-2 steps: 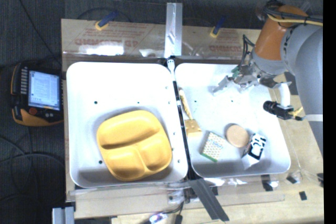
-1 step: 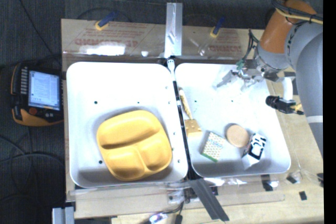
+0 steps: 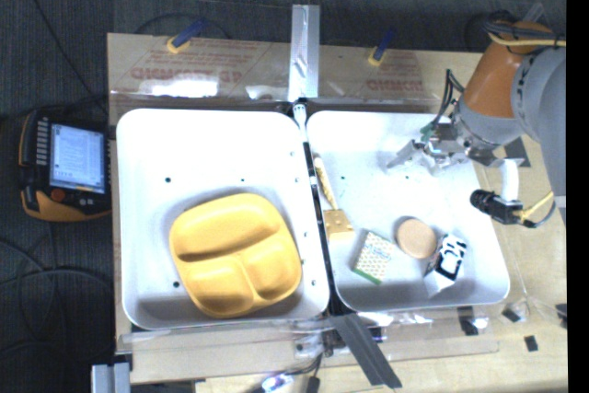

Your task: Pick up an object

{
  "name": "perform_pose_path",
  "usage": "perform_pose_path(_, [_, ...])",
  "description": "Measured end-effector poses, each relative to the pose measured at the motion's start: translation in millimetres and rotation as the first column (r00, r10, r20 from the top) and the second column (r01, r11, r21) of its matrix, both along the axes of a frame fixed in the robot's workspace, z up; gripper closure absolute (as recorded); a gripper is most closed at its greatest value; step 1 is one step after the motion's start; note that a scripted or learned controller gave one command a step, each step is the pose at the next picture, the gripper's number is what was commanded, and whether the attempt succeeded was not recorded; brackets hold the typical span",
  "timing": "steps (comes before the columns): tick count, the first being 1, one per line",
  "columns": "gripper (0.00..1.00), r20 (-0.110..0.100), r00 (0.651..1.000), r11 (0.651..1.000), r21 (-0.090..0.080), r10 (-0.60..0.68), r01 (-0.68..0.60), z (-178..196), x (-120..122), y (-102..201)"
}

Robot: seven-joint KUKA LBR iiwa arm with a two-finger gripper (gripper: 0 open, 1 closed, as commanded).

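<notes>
**Claw sits above the right bin's upper part, objects lie toward the near edge**

Camera view: the claw (image 3: 416, 152) hangs over the right white bin (image 3: 368, 143), fingers spread and holding nothing. The nearest candidate, a round tan wooden disc (image 3: 417, 237), lies below it toward the bin's near edge, between a green-dotted white card (image 3: 373, 257) and a black-and-white block (image 3: 448, 258).

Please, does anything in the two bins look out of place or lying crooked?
Mostly tidy. The yellow tray lies askew in the left bin. A brush lies along the divider edge of the right bin. The black-and-white object sits near the front wall. The tool hangs above the bin.
</notes>
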State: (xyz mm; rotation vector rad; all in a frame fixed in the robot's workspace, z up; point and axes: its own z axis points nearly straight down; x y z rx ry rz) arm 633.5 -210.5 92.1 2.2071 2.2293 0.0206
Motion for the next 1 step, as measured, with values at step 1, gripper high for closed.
perform_pose_path(1, [0.0, -0.023, 0.999, 1.0, 0.014, 0.027, -0.027, -0.7, 38.8, 1.2])
